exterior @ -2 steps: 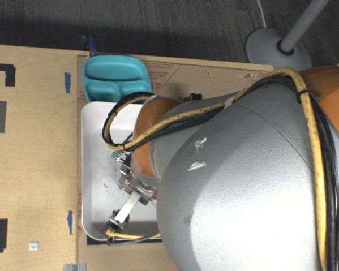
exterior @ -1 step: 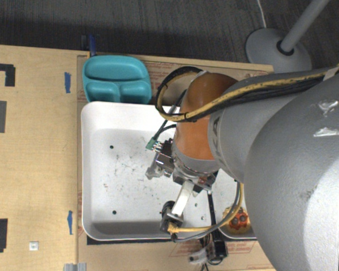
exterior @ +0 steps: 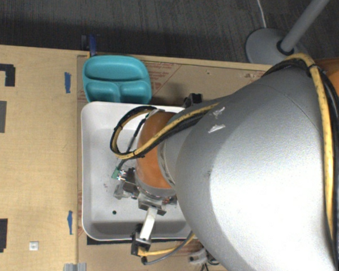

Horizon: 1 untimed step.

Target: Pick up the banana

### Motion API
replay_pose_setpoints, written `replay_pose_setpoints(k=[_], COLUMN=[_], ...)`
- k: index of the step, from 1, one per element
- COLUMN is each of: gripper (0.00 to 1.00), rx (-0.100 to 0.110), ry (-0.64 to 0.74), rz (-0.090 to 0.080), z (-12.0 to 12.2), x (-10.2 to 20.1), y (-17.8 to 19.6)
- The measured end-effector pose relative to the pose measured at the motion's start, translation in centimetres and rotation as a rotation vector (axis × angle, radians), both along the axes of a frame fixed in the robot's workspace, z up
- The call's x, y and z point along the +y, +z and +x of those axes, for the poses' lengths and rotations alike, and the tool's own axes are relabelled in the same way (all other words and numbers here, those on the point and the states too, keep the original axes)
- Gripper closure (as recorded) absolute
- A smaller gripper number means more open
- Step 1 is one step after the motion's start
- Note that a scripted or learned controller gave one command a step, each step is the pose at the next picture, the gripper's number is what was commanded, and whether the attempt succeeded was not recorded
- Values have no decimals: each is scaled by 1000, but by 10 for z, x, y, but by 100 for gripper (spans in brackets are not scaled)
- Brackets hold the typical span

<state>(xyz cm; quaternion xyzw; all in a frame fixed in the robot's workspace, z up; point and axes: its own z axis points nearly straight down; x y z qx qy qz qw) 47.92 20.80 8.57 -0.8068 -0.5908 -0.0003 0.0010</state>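
Note:
My grey arm reaches in from the right and covers most of the white bin. The orange band above the wrist hangs over the bin's middle. Below it, the gripper points down toward the bin floor, left of centre, as a cluster of metal parts. The wrist hides whatever lies under and to the right of it. The bare strip of bin floor on the left carries only a few small dark specks.
A teal moulded tray sits just beyond the bin's far edge. Brown cardboard bench with black and blue tape marks spreads to the left. A yellow cable loops beside the wrist.

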Motion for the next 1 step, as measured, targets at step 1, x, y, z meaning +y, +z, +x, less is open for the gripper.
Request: replay_pose_setpoints(k=[1], gripper=[0], rx=[1], ry=[-288], rz=[-3], z=[77], x=[16], y=[65])
